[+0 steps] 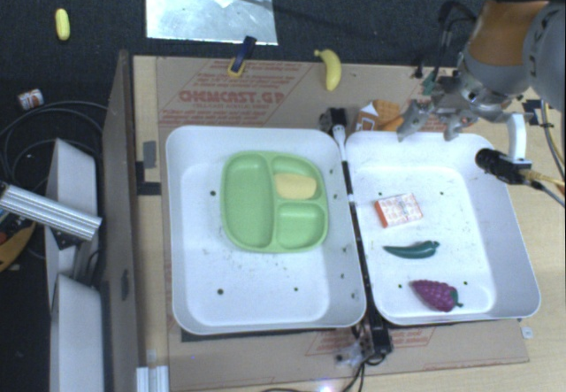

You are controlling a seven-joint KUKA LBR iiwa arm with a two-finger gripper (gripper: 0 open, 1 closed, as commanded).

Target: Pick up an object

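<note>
The small orange-and-white printed carton, the dark green pepper and the purple grape bunch all lie untouched in the right white bin, so by my reading the pick is not yet begun. The gripper hangs over that bin's far rim, fingers spread with nothing between them. The arm's upper part is cut off at the frame edge.

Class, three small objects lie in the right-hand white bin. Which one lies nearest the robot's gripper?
The small orange-and-white box: it lies at the top of the group, closest to the gripper. The dark green pepper and purple grape bunch lie farther down.
</note>
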